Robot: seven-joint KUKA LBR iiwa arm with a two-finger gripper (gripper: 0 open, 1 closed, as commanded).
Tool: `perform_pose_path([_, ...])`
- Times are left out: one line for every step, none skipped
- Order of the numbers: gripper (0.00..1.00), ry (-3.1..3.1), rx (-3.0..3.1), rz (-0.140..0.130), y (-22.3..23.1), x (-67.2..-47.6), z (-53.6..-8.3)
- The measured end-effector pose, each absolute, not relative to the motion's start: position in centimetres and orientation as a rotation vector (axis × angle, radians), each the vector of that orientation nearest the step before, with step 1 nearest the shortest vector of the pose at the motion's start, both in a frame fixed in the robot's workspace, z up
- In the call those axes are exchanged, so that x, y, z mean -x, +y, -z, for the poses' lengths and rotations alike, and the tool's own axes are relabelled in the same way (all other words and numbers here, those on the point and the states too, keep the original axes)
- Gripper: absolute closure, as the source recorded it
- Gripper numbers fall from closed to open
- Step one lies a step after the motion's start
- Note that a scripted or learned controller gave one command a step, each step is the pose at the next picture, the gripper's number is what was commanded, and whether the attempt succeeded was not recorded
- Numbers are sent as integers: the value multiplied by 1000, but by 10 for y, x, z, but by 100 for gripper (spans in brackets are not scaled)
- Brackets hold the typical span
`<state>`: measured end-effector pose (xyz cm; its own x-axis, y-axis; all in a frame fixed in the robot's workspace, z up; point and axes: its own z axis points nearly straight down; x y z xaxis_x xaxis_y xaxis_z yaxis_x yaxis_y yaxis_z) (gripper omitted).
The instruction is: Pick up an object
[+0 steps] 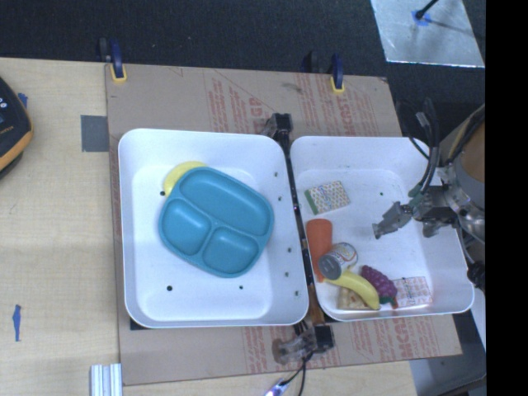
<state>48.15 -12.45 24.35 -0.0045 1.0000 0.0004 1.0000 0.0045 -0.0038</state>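
Pincer [394, 220] hovers over the right bin [388, 162] — its grip state unclear.

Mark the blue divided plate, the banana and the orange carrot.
blue divided plate [216, 220]: camera view, middle of the plate in the left bin.
banana [357, 288]: camera view, mid-curve of the peel.
orange carrot [318, 236]: camera view, middle of its body.

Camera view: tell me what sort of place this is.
Probably a robot test bench in a lab: two white bins clamped to a board, toy food such as a banana, and a robot arm's gripper over the right bin.
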Motion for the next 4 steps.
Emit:
perform_pose_path([0, -2225, 2215, -5, -109, -483, -94])
perform_pose_path([100, -2228, 2210, -7, -109, -483, -104])
perform_pose_path([100, -2223, 2217, -3, -137, -486, -174])
perform_pose_path([100, -2225, 2216, -1, -92, -570, -204])
